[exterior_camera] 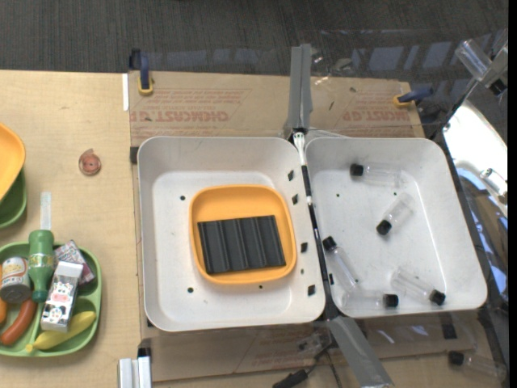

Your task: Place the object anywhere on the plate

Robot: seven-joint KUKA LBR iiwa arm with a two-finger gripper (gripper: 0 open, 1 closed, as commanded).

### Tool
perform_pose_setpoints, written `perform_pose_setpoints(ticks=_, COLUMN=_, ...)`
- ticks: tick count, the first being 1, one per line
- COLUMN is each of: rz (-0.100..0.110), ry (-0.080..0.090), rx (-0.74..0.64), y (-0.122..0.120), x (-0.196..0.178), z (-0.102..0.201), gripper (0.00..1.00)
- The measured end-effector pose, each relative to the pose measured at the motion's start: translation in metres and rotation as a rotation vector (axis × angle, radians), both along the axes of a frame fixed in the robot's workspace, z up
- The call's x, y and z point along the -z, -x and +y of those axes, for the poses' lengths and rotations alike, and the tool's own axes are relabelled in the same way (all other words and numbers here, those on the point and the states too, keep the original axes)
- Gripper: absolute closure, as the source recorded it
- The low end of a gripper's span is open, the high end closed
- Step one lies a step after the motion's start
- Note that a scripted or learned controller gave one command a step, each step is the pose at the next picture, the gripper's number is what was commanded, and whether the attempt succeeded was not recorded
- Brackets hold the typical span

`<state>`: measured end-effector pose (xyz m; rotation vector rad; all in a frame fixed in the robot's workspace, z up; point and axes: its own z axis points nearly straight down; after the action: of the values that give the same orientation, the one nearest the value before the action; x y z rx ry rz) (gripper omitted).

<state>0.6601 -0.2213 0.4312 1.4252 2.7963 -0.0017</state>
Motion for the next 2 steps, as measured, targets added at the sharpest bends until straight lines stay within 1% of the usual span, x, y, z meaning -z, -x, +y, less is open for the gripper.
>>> perform_pose_setpoints(ticks=1, rz=0.002, ry=-0.001, rx=-0.272, y=0.091, x=0.006, z=-0.001, gripper=1.00)
perform_pose_setpoints(ticks=2, rz=0.001, ry=0.000, rx=-0.255, y=0.009, x=-0.010, z=0.000, gripper=1.00)
